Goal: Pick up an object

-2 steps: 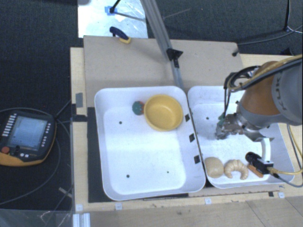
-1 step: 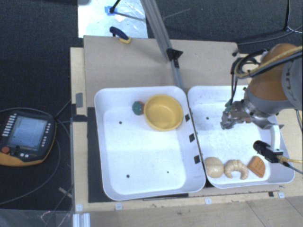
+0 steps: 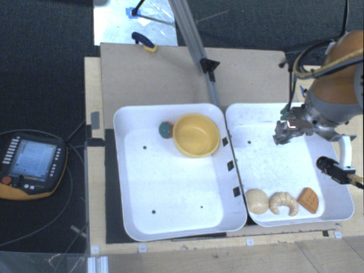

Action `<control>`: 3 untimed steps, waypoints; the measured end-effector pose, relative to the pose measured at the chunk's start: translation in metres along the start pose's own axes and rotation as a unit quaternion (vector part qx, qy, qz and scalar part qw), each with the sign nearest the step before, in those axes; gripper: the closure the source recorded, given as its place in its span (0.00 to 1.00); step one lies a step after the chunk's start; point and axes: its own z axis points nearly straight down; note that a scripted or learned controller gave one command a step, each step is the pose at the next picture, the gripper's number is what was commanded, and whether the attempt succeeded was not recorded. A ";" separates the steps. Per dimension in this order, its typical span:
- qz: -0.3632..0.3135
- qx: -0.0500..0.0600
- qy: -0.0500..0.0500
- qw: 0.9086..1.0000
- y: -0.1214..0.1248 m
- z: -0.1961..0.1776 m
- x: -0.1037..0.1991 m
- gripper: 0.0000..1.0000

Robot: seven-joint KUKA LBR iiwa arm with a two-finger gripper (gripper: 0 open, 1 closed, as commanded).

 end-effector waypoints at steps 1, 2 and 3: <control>0.000 0.001 0.000 1.000 0.001 -0.042 0.003 1.00; -0.002 0.003 0.001 1.000 0.006 -0.033 0.045 1.00; -0.002 0.003 0.001 1.000 0.025 -0.022 0.097 1.00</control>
